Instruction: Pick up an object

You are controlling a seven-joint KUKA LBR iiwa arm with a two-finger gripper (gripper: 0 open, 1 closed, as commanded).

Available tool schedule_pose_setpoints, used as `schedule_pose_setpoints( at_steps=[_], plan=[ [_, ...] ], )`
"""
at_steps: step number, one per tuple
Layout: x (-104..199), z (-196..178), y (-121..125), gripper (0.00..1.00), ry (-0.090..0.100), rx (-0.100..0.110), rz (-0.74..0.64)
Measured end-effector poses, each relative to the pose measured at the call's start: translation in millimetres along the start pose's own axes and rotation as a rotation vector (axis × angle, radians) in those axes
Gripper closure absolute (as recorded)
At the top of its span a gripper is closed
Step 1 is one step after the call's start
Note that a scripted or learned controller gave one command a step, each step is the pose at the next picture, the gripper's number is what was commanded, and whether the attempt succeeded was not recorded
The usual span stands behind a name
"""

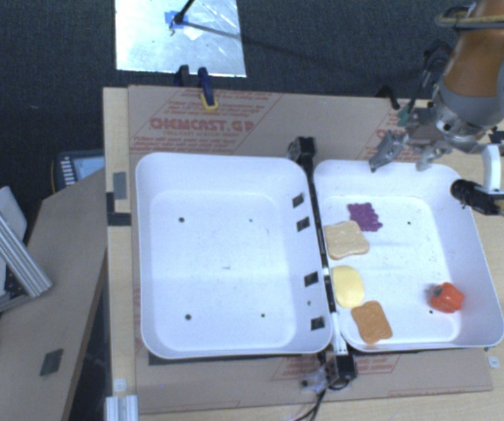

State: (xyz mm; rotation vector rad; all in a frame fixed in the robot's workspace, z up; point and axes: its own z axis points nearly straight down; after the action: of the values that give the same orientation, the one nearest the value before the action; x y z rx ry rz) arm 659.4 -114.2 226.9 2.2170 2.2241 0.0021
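The gripper (405,154) hangs above the far rim of the right bin (475,235), its 2 fingers apart with nothing between them. Nearest below it lies the purple grape bunch (365,215), then the toast slice (346,239) touching the yellow piece (348,286) and an orange-brown slab (372,321). A red-orange piece (446,297) sits well apart, near the bin's right side. The left bin (146,235) adjoins.
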Motion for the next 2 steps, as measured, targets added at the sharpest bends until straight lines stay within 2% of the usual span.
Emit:
schedule_pose_setpoints(
  at_steps=[1, 2],
  plan=[
    [-21.3, -187.5, -9.8, 0.00, -0.006, -0.020, 0.001],
    [21.2, -318.6, -51.6, 0.00, -0.001, -0.016, -0.006]
  ],
)
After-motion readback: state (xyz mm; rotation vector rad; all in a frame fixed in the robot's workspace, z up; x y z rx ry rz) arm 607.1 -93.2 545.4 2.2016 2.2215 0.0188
